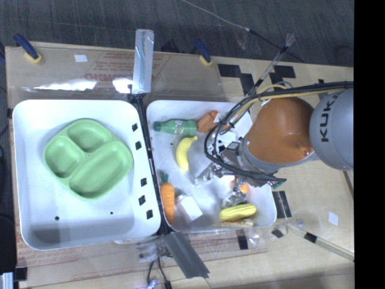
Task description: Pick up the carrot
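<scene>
While the arm (283, 131) reaches in from the right over the right bin (264, 221), its gripper (224, 174) hangs low near the bin's middle; cannot tell how its pincer stands, wrist and cables hide it. Carrot (168, 201) lies at the bin's left wall, lower corner, green top up, apart from the gripper. White block (190, 209) just beside it. Banana (184, 153) and green bottle (175, 126) further up; corn cob (238, 212) at the lower edge. Left bin (30, 221) holds a green divided plate (88, 158).
</scene>
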Tool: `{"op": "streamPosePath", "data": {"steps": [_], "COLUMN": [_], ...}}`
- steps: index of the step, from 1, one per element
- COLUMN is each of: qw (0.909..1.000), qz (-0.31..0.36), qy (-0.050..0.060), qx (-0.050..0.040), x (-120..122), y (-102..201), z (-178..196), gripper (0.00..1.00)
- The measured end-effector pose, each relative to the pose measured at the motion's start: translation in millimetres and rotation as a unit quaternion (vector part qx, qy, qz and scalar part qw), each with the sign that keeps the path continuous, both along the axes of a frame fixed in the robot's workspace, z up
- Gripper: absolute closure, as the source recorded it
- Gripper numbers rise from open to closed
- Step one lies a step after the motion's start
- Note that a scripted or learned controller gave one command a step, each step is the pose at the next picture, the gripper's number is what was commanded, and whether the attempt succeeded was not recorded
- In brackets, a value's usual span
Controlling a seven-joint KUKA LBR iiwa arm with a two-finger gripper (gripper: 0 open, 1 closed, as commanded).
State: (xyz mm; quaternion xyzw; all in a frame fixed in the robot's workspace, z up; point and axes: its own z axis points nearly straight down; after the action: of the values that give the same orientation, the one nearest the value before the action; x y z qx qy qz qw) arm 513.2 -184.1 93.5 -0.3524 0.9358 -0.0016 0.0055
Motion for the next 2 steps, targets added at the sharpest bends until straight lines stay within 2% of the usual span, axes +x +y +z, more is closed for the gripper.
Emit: {"op": "streamPosePath", "data": {"steps": [1, 2], "qw": [0.996, 0.9893], "qz": [-0.09, -0.146], "qy": [0.002, 0.005], "qx": [-0.0005, 0.0007], "x": [-21, -11], "y": [4, -25], "z": [82, -2], "gripper": [0.0, 0.0]}}
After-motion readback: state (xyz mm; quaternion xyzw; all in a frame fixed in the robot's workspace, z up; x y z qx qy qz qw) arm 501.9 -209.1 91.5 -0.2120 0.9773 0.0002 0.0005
